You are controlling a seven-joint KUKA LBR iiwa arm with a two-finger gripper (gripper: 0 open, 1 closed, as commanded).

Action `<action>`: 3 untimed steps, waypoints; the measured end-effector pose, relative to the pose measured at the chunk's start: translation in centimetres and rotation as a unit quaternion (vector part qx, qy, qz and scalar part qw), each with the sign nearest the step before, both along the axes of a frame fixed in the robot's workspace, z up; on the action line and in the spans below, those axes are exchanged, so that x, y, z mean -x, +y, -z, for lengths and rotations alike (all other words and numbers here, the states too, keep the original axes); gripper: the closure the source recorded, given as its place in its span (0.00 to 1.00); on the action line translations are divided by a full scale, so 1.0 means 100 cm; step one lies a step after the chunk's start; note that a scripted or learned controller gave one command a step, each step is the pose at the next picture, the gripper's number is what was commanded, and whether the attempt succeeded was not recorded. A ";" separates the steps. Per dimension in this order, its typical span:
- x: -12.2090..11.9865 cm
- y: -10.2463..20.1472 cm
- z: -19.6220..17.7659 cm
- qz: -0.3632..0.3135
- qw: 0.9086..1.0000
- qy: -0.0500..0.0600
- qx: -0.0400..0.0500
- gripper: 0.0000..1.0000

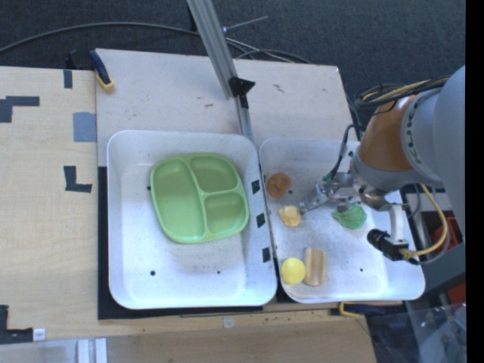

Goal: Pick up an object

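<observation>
My gripper (308,203) hangs low in the right bin (378,282), reaching left from the grey arm with its orange band. Its tip is just right of a small yellow-orange piece (290,216), close to it or touching; I cannot tell which. A brown round item (278,184) lies a little above and to the left of the tip. A green leafy item (350,217) sits under the wrist, to the gripper's right. Near the bin's front lie a yellow ball (293,270) and a tan block (314,267), side by side.
The left bin (132,278) holds a green divided plate (200,197). A grey metal pole (215,44) slants down from the top to the wall between the bins. Black cables and a connector (386,244) hang off the arm over the right bin's right side.
</observation>
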State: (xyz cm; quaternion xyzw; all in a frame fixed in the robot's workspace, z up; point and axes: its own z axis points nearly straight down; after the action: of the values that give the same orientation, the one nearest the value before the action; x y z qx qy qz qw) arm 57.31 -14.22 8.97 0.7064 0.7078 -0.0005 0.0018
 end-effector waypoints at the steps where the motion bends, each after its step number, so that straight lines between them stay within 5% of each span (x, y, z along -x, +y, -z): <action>1: 0.000 0.001 -0.012 -0.001 1.000 0.000 -0.001 1.00; 3: -0.015 -0.010 -0.107 0.001 1.000 -0.001 -0.001 1.00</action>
State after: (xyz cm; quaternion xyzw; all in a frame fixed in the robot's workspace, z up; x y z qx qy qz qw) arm 58.77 -15.24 19.69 0.7068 0.7075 0.0006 0.0015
